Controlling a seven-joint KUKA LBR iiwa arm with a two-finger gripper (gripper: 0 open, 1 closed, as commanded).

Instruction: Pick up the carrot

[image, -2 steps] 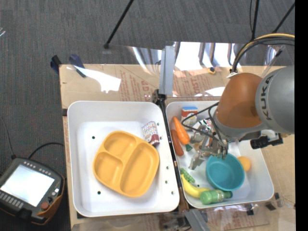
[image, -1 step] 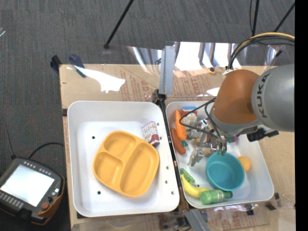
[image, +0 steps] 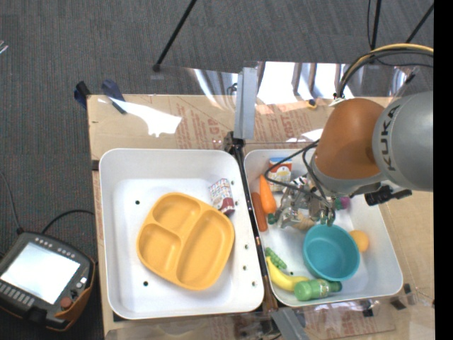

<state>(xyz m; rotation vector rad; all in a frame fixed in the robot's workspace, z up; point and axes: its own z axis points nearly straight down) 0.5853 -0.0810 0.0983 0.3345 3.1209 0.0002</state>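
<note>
One gripper (image: 301,207) hangs low in the right bin (image: 391,257), a tangle of metal and cable beneath the orange wrist band; whether it has closed on anything I cannot tell, since its tip is lost in clutter and glare. Just to its left lies the carrot (image: 266,195), orange and slim, running along the bin's left wall, with a second reddish stick (image: 260,219) close against it. Nothing shows the carrot lifted or gripped. Right below the gripper sits a teal bowl (image: 330,252), a small orange ball (image: 359,241) beside it, and a banana (image: 281,275) and green bottle (image: 318,288) along the near wall. Over in the left bin (image: 117,190) rest a yellow divided plate (image: 185,240) and a small can (image: 221,194).

By my reading the step is the approach to the grasp. Next the gripper needs to shift left over the carrot's middle, straddle it across its width, and stay clear of the wall.
</note>
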